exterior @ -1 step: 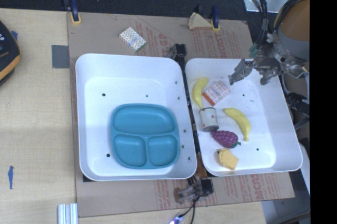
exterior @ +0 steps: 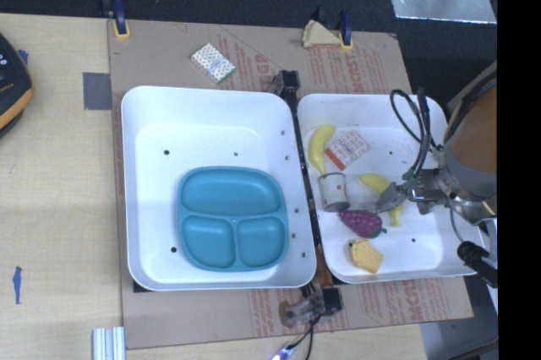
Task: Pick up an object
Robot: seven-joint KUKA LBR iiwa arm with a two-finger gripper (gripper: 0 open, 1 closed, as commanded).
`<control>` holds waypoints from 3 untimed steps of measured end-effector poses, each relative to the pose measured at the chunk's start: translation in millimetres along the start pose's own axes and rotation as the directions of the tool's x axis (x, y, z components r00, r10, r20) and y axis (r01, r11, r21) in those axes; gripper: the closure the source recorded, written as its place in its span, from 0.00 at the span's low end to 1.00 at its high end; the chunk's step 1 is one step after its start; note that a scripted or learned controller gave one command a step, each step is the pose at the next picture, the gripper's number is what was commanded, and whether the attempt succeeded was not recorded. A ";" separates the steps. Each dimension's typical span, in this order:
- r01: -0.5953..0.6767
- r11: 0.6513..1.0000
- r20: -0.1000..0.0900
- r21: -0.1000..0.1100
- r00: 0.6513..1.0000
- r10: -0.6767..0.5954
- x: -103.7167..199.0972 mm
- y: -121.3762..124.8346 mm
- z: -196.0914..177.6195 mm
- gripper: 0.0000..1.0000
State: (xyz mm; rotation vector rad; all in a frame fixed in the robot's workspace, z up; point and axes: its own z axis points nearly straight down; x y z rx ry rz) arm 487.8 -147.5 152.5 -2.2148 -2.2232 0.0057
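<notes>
Camera view, tool point(exterior: 390, 199) seemingly open, empty, just beside purple grapes point(exterior: 361, 222), right bin point(exterior: 423, 261).

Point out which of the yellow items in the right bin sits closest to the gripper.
The small yellow piece beside the gripper. It lies just left of the fingertips, while the banana is farther up-left and the corn piece nearer the bin's front edge.

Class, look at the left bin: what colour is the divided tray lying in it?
Light blue. The divided tray shows best in the camera view, lying in the white left bin.
</notes>
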 end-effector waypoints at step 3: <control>0.003 1.000 0.000 -0.002 1.000 -0.003 85.3 14.2 -39.4 1.00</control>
